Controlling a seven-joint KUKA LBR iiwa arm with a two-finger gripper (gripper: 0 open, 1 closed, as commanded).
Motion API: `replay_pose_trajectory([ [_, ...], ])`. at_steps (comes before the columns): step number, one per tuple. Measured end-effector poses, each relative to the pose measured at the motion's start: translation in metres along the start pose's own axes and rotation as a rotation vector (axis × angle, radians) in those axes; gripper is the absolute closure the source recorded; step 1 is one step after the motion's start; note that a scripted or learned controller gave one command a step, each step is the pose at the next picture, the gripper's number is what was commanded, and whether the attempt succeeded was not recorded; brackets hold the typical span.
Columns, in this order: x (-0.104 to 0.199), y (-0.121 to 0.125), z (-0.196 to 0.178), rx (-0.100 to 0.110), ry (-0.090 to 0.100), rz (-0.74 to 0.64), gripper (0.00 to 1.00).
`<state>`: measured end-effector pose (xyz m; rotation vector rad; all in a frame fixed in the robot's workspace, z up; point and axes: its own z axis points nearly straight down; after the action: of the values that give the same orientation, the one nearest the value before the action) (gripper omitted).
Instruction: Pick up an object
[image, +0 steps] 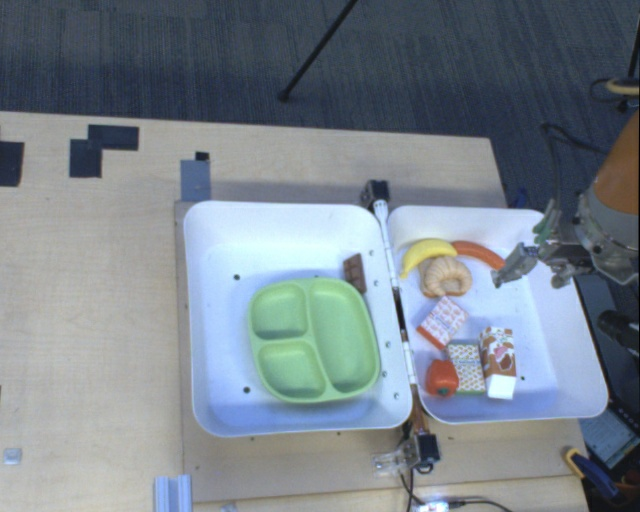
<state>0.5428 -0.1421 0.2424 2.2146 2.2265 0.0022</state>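
1. The arm is cut off by the right edge; only its wrist end and the claw reach into the picture.
2. The claw is small and blurred, so how its fingers stand cannot be told.
3. The sausage is partly hidden behind the banana and the pastry.
4. The brown piece in the left bin sits partly behind the green plate; what it is cannot be told.
5. Print on the small boxes is too fine to read.
6. The counter runs off the left and bottom edges.
7. A yellow thing at the upper right is cut by the edge.
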Motion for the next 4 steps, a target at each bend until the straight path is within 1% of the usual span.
replay_pose_trajectory([
  [1,-0.063,-0.01,0.149,0.0,0.001,0.0,0.0],
  [2,-0.063,-0.009,0.137,-0.004,0.0,0.002,1.0],
  [3,-0.064,0.047,0.156,-0.006,-0.002,0.0,1.0],
  [4,-0.064,0.109,0.135,-0.004,-0.001,-0.001,1.0],
])
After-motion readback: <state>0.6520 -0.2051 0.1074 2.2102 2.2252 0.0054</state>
